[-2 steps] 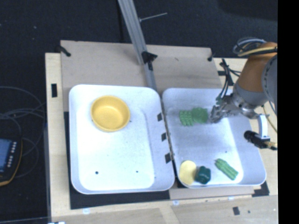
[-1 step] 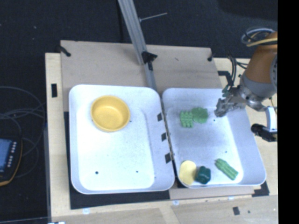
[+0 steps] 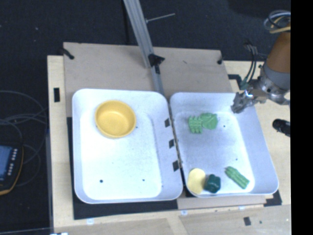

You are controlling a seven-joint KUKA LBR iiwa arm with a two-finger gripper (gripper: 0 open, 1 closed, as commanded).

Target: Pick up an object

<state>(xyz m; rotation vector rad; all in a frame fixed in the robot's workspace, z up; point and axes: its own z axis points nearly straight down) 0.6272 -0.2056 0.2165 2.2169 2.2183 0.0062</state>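
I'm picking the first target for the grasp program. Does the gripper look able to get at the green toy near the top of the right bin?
Probably yes. The gripper sits over the right bin's upper right rim, and the green toy lies alone on the bin floor to its left, with nothing between them or lying against the toy.

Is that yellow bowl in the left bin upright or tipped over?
Upright. The yellow bowl sits in the left bin with its round opening facing up and its inside showing.

Gripper (image 3: 239, 103) low at right, wrist angled leftward, orange-banded arm behind.
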